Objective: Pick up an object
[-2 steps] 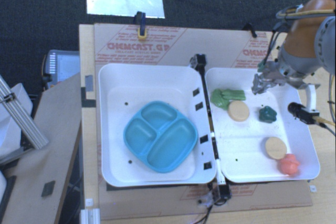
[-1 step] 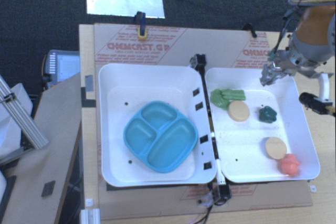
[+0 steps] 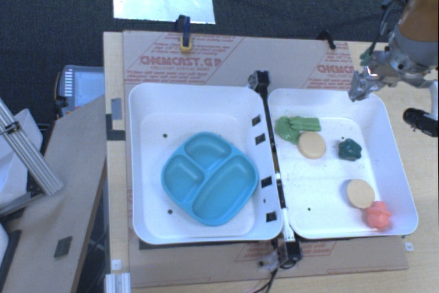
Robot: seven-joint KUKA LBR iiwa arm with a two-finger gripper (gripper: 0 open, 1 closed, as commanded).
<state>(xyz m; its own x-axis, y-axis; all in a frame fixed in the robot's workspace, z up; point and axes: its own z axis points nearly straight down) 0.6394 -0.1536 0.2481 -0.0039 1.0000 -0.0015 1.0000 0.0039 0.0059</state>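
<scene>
A dark carpeted floor surrounds a wooden bench topped with a cardboard sheet [image 3: 226, 55], and on it sit two shallow white bins side by side. The left bin [image 3: 147, 106], in the centre-left of the frame, holds a blue divided plate [image 3: 209, 177] lying flat. The right bin [image 3: 391, 141], in the centre-right, holds the loose pieces: a light green leafy toy [image 3: 297, 127] near its upper left corner, a round tan disc [image 3: 312, 145] touching the leafy toy's lower edge, a small dark green lump [image 3: 350, 149] to the right of that disc, a second tan disc [image 3: 360, 193] lower down, and a pink-red fruit-shaped toy [image 3: 378, 215] just beside it at the lower right corner.

The arm enters at the upper right of the frame, and its gripper [image 3: 359, 89] hangs over the upper rim of the right bin, near that bin's upper right corner. Nothing shows between the fingers, and whether they are spread or pressed together I cannot tell at this size and angle.

As a judgement, the task is at its beginning: every object lies on the bin floor, none lifted. Left to do is choosing a piece, coming down over it, closing on it and raising it. The dark green lump is the nearest candidate to the gripper.
</scene>
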